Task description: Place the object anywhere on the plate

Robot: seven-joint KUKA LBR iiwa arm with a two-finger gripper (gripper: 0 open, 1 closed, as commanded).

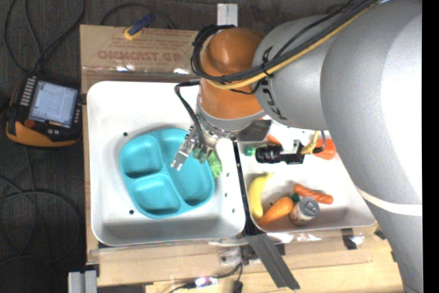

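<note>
Scanning from the left:
Left bin [110, 216]: a turquoise divided plate [147, 175] is held in it.
Gripper [194, 151]: seen above the plate's right compartment, near the rim; whether its fingers are parted or closed cannot be told.
Green object [215, 164]: seen just right of the fingertips, at the plate's right edge; contact cannot be judged.
Right bin [357, 216]: a banana [256, 193], a carrot [275, 209] and other toy pieces are contained.
</note>
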